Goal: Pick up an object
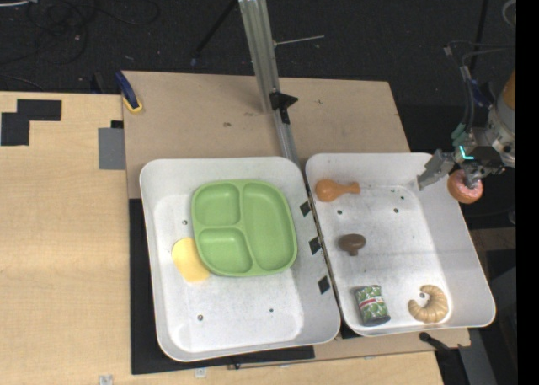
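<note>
1. Where the arm comes in at the right edge, its gripper hangs over the right rim of the right bin, near the far right corner
2. A pinkish-orange round thing, the donut, sits right at the fingers; it looks pinched between them, though the view is too small to be sure how wide they stand
3. One grey finger juts out to the left, over the bin's far rim
4. Inside the right bin, an orange drumstick lies near the far left corner
5. A brown mushroom rests near the middle of that bin, well apart from the drumstick
6. A green can lies at the near edge, and a tan croissant lies beside it to the right, the two apart
7. The left bin holds a green tray with three compartments
8. A yellow lemon lies just beside the tray's near left corner, partly tucked under its rim
9. Both bins sit side by side on the bench, and a metal post rises behind them
</note>
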`<state>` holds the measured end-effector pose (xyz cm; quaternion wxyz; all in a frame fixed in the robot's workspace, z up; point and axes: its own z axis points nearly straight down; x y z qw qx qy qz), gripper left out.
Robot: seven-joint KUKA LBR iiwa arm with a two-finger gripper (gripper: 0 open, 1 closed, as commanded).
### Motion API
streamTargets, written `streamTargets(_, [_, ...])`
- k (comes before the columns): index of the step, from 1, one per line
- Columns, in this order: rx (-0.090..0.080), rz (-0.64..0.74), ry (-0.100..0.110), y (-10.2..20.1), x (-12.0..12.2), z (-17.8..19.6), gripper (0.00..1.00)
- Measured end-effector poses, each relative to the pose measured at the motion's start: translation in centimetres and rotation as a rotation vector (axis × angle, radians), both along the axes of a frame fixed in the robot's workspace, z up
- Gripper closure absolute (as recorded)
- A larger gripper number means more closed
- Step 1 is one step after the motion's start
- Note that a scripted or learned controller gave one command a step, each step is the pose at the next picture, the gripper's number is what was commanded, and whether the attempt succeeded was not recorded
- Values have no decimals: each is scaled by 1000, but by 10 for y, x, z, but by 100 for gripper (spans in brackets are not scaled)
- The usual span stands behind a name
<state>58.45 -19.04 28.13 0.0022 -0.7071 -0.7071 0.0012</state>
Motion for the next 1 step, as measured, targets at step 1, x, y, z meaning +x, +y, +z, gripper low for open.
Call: streamTargets(1, [-1, 0, -2, 0, 0, 1, 0])
